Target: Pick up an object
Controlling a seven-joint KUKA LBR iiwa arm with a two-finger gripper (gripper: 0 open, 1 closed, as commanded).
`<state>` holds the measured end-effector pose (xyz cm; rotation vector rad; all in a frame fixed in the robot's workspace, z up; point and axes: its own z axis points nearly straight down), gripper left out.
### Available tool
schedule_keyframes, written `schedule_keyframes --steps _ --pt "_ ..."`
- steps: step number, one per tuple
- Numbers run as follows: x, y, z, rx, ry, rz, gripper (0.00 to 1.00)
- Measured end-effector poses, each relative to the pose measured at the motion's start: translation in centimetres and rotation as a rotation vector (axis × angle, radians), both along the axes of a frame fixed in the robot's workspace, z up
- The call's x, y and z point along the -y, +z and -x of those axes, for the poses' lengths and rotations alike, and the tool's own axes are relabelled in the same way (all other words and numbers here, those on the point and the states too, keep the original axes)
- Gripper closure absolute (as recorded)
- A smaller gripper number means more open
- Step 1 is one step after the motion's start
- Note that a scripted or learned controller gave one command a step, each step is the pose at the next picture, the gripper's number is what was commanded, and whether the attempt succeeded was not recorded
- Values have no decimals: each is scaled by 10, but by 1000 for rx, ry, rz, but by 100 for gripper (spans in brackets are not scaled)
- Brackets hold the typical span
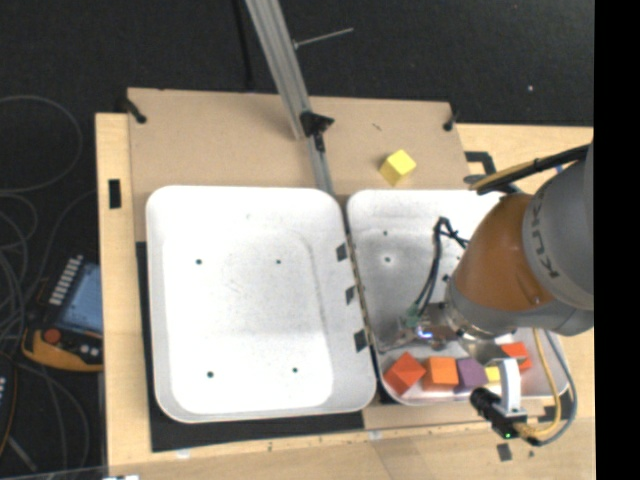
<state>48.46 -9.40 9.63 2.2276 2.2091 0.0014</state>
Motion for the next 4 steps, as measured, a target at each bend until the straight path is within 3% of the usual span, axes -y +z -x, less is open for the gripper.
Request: schedule_keyframes --steps 1,2,3,4 --pt "22 1 -60 3 11 0 0" --pt "31 2 -30 -2 7 0 0" --pt "-5 1 -75 1 14 -3 0" --pt "-59 105 -68 5 15 -3 0"
